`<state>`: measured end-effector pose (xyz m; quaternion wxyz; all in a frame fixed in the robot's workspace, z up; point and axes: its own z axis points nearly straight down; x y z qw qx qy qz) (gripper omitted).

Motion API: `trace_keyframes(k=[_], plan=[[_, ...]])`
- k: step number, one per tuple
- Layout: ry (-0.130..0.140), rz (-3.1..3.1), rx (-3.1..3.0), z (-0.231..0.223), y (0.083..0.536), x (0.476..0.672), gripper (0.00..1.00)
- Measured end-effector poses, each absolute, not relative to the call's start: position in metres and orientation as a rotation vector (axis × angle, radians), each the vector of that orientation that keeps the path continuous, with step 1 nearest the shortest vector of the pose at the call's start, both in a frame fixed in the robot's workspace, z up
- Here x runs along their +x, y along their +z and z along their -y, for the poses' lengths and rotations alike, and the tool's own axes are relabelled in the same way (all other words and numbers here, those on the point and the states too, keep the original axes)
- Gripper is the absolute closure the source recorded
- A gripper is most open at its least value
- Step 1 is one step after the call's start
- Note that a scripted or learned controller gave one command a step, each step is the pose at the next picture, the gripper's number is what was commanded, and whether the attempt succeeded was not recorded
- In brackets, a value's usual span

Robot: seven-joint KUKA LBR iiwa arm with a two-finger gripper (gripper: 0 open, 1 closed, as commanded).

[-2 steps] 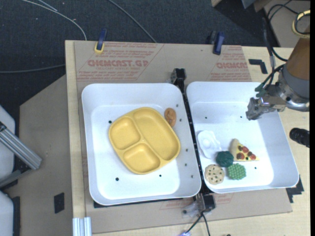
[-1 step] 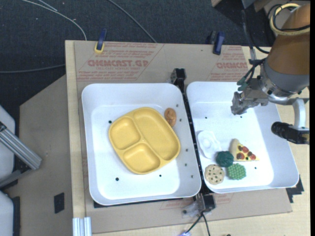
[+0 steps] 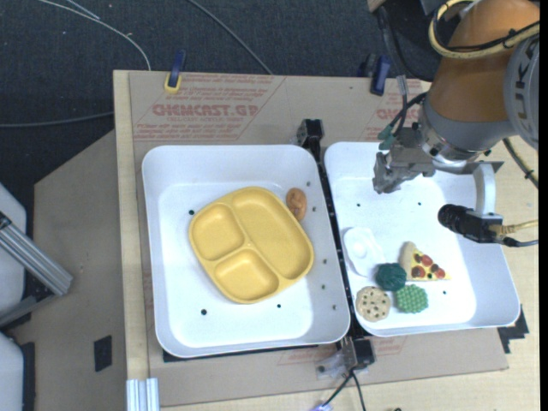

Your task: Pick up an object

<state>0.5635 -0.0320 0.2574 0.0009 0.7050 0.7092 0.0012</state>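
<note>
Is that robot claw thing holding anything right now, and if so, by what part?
Nothing shows in the gripper. It hangs over a bare part of the right bin, apart from the toy foods near that bin's front.

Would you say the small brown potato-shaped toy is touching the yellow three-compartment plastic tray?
Touching, apparently. The camera view shows the brown toy lying against the yellow tray's upper-right rim with no white bin floor visible between them.

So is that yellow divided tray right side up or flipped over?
Right side up. The yellow tray lies flat in the left bin, its three hollow compartments facing upward.
</note>
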Motion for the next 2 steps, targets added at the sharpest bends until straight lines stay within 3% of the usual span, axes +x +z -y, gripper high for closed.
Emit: trace_keyframes(k=[1, 2], plan=[[-0.002, -2.23, 2.218, -0.017, 0.244, 0.564, 1.0], [0.003, -2.224, 2.216, -0.063, 0.244, 0.583, 1.0]])
